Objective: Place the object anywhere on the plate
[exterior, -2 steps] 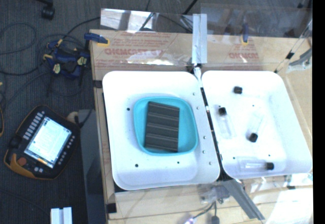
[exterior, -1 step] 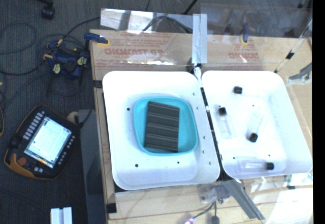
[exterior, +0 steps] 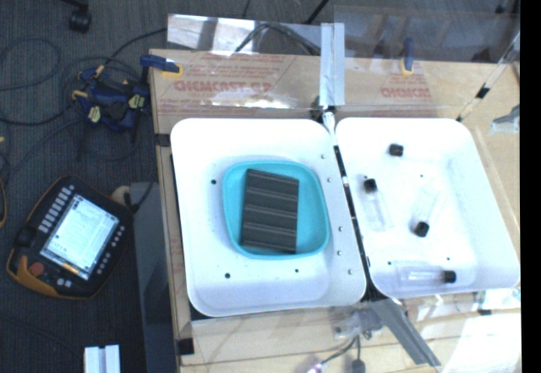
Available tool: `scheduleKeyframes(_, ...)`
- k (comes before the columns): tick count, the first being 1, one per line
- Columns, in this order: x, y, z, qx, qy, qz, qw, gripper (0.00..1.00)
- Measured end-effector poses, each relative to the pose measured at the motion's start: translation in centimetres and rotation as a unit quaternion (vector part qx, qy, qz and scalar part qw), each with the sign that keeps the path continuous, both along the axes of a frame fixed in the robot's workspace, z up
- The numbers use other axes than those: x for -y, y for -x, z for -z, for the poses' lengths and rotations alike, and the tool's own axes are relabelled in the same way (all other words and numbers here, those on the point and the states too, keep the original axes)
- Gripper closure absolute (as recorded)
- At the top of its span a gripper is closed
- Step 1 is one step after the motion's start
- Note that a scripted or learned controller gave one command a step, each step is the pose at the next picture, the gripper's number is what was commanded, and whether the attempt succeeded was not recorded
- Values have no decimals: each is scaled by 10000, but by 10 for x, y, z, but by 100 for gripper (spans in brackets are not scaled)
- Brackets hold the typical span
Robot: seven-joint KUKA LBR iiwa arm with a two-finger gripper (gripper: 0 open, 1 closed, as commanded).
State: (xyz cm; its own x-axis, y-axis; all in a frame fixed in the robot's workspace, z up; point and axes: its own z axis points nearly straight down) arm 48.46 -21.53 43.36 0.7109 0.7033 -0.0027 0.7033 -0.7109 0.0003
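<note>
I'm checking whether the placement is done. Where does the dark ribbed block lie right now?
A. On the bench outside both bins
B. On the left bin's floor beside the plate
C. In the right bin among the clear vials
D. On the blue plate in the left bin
D: the dark ribbed block lies flat within the rim of the blue plate, which sits in the left bin.

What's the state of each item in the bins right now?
Dark ribbed block: lying flat on the plate.
Teal plate: flat in the left bin, carrying the block.
Clear vials with black caps: lying on their sides in the right bin.
Loose black cap: apart from the vials, near the right bin's far wall.
</note>
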Motion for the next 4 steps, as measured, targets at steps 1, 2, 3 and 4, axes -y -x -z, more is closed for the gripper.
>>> scheduleKeyframes(1,1,0,2,4,-2,694,9976,0)
scheduleKeyframes(2,9,0,0,3,-2,1381,9904,0)
scheduleKeyframes(3,9,-1,0,5,-5,2066,9784,0)
scheduleKeyframes(4,9,0,-1,15,-2,2731,9620,0)
